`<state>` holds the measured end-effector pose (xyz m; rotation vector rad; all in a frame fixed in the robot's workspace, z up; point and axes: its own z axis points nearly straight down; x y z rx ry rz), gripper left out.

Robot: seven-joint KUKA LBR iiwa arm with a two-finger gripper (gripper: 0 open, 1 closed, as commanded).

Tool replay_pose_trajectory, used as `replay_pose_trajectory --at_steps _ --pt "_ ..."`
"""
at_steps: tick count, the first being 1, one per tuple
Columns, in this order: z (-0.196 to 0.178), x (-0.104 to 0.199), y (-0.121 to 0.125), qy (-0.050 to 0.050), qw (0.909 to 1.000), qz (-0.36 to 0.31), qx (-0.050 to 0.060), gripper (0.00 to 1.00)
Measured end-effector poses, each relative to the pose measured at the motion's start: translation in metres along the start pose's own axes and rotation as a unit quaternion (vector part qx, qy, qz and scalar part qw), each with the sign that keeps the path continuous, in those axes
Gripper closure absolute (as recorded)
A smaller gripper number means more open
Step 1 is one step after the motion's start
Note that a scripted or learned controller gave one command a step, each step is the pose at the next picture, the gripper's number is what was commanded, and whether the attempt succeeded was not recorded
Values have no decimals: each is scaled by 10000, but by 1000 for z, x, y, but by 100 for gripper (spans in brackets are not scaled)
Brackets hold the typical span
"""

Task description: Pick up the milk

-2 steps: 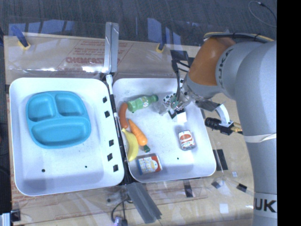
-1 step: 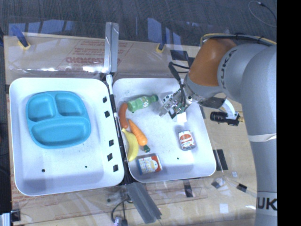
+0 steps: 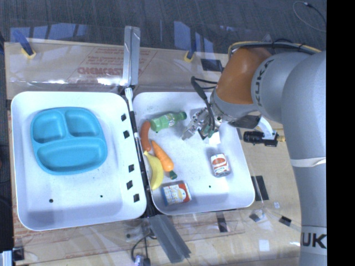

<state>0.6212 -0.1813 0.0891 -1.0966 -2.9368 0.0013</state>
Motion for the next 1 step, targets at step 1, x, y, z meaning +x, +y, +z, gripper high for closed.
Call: replay_pose_trajectory --at_steps 1 --pt "-100 18 25 -20 10000 -8 -6 100"
